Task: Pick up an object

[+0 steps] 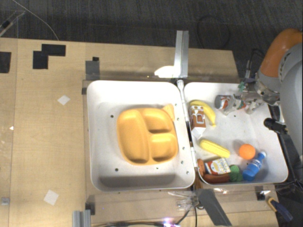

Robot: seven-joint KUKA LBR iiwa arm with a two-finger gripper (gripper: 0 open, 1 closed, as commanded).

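The right bin (274, 176) holds several small items. A silver can (222, 101) lies near its far edge, with a banana (204, 109) and a brown box (198, 117) to its left. Nearer the front are a yellow corn-like piece (214, 148), an orange ball (246, 152), a blue bottle (253, 166), a red-and-white packet (216, 167) and a green piece (236, 173). My gripper (248, 103) hangs low over the bin's far right part, just right of the can. Nothing is visibly held in it.
The left bin (102, 174) holds a yellow compartment tray (146, 135) in its middle. A metal post (182, 56) rises behind the divider between the bins. The arm's grey body and orange band (279, 51) overhang the right bin's right edge.
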